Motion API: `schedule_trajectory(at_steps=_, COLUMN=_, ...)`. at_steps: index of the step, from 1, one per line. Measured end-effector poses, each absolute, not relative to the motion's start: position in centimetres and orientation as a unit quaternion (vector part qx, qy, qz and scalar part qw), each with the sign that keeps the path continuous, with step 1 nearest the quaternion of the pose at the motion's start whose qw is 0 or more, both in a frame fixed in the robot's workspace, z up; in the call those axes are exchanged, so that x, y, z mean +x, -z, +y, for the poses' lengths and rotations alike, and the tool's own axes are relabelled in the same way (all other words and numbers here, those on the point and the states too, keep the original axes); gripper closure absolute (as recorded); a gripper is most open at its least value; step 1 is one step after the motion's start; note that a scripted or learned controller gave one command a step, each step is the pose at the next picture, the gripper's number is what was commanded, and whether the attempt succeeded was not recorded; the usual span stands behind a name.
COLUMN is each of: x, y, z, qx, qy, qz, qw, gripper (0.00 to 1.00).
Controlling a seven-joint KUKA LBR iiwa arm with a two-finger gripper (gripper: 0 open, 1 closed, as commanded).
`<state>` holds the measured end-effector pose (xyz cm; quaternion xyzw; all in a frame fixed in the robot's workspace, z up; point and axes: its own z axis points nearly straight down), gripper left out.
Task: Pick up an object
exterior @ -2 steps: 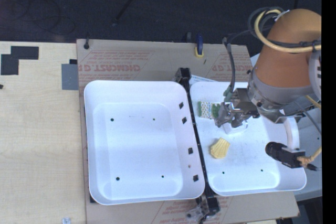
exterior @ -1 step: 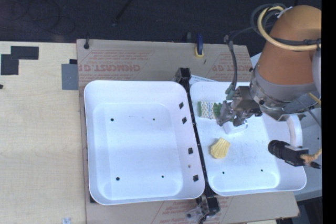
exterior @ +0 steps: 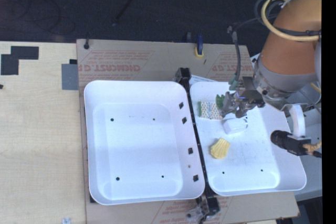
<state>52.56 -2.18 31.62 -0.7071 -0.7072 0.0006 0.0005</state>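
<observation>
The gripper (exterior: 234, 108) hangs low over the right bin (exterior: 262, 178), near its back left part; I cannot tell its state. A white block (exterior: 234, 125) lies just below it, a patterned packet (exterior: 209, 109) just left, and a yellow piece (exterior: 220, 148) nearer the front.

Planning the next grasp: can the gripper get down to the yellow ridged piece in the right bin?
Probably yes. The yellow ridged piece lies alone on open bin floor, apart from the gripper above the white block.
</observation>
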Motion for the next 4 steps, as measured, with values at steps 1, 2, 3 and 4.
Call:
schedule_trajectory(at_steps=1, x=53.9, y=-32.0, z=-3.4, qx=-0.707, qy=-0.0008, qz=-0.707, qw=0.000, gripper=1.00)
schedule_trajectory(at_steps=2, x=50.5, y=-31.0, z=-2.6, qx=-0.708, qy=-0.0022, qz=-0.706, qw=0.002, gripper=1.00)
schedule_trajectory(at_steps=3, x=50.5, y=-27.0, z=-8.8, qx=-0.709, qy=-0.0029, qz=-0.705, qw=0.002, gripper=1.00)
schedule_trajectory(at_steps=4, x=50.9, y=-28.0, z=-1.8, qx=-0.705, qy=0.0000, qz=-0.710, qw=0.001, gripper=1.00)
